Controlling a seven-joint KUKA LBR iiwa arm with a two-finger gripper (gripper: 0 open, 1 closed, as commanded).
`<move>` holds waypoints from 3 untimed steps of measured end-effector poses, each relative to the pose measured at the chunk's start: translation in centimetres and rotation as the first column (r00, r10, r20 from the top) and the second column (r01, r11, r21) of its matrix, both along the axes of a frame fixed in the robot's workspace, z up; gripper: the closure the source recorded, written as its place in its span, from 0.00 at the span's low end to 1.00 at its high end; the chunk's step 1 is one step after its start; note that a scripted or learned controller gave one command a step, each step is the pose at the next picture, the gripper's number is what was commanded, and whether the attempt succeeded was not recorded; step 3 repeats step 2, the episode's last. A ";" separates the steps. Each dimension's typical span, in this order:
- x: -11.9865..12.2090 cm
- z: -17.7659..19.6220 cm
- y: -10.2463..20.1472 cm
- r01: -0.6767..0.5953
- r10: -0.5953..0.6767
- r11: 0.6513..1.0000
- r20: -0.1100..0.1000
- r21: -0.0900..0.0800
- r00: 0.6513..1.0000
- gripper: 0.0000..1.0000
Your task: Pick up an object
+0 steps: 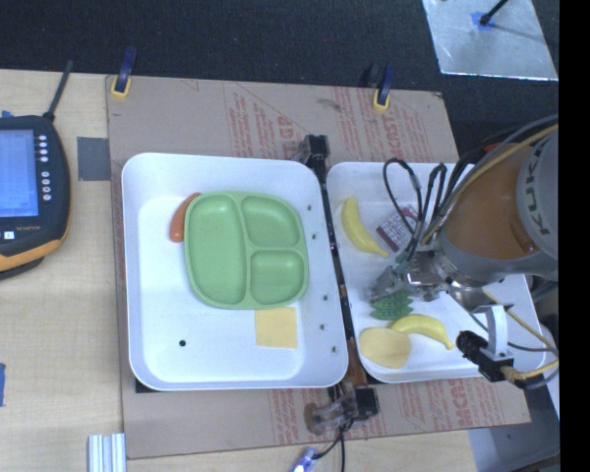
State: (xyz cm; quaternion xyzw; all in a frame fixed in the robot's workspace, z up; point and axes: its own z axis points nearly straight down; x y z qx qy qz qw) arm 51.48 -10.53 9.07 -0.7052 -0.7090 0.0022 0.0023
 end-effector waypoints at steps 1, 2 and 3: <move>0.5 1.6 -0.1 -0.004 0.004 1.000 0.012 -0.002 1.000 1.00; -0.1 15.4 5.5 0.000 0.000 1.000 0.005 0.000 1.000 1.00; -0.1 15.4 5.5 0.000 0.000 1.000 0.005 0.000 1.000 1.00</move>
